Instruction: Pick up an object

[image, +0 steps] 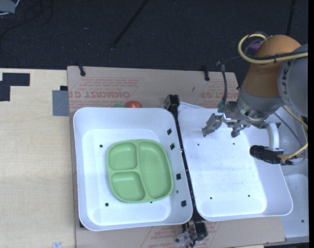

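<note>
Two fingers of the gripper (222, 127) stand apart over the right bin (270, 203), with nothing between them.

One green plate (140, 170), split into three compartments, lies flat in the middle of the left bin (92, 133), well apart from the gripper. One small red thing (133, 105) peeks over that bin's far rim, mostly hidden, with a sliver of green just beside it; what either is cannot be told. Red print on the cardboard (146, 89) under the bins reads mirrored and is too faint to make out; more of it shows at the near edge, cut off. One grey arm (268, 81) with its orange band comes in from the right, partly cut off, with a yellow cable looped at its top.
</note>
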`<state>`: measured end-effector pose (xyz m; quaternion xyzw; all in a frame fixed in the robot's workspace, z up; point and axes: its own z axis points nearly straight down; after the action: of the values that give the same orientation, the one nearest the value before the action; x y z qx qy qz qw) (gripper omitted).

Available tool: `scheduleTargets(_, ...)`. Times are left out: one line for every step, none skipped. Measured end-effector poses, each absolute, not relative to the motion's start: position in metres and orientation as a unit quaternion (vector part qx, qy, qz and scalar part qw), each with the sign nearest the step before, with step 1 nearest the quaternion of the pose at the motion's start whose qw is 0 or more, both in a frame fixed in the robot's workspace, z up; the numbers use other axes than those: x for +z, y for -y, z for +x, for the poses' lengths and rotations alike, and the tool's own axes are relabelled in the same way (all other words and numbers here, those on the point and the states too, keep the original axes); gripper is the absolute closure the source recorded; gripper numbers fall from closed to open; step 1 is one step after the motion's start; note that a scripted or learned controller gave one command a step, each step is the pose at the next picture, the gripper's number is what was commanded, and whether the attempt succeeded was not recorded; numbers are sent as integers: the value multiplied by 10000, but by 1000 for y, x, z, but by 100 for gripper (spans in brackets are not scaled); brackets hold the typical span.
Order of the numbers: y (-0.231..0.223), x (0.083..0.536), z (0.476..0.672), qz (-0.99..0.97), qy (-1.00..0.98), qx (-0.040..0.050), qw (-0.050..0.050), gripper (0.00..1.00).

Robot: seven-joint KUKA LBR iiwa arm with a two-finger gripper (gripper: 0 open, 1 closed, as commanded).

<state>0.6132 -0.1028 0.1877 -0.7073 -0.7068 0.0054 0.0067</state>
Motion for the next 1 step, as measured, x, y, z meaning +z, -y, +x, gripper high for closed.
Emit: scheduleTargets(103,196,616,-7067,7075,10,15,0)
